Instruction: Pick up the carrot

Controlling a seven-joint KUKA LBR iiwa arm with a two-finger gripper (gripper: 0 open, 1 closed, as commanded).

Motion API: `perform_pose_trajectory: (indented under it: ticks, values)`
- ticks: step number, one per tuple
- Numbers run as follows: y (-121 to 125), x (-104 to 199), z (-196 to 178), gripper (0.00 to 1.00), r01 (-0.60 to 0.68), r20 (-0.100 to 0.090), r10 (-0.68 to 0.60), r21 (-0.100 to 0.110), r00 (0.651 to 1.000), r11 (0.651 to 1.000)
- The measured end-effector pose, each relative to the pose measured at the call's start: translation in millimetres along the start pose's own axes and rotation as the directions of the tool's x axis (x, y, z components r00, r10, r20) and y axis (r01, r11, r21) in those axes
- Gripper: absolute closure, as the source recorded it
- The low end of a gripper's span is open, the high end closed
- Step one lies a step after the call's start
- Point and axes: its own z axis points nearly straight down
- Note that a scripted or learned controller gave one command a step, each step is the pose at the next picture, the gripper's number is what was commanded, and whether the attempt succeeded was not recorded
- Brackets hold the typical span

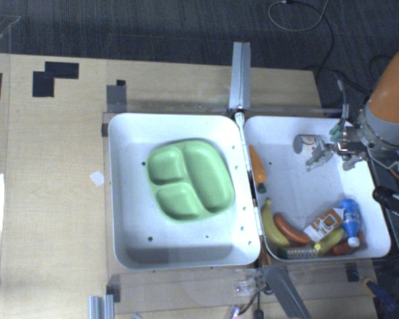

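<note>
Banana [272,226], sausage [292,230], bottle [350,218] crowded right bin's near edge. Carrot [257,167] lay against that bin's left wall, hard to straddle. Tool [317,150] hovered mid-bin, well apart, fingers spread, holding nothing.

A pale wooden bench [46,198] is lying under even light, black patches [53,77] sitting near its far left edge. Dark carpet [153,12] is stretching beyond, a thin cable [299,12] looping across it.
</note>
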Motion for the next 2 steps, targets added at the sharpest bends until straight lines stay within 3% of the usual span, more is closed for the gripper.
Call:
perform_pose_trajectory:
  ticks: [1, 2]
  values:
    - [58, 18, 110, 0.00, -0.455, 0.000, 0.455, 0.001, 0.890, 0.890]
    - [59, 20, 98, 1.00, -0.448, -0.002, 0.448, -0.002, 0.894, 0.894]
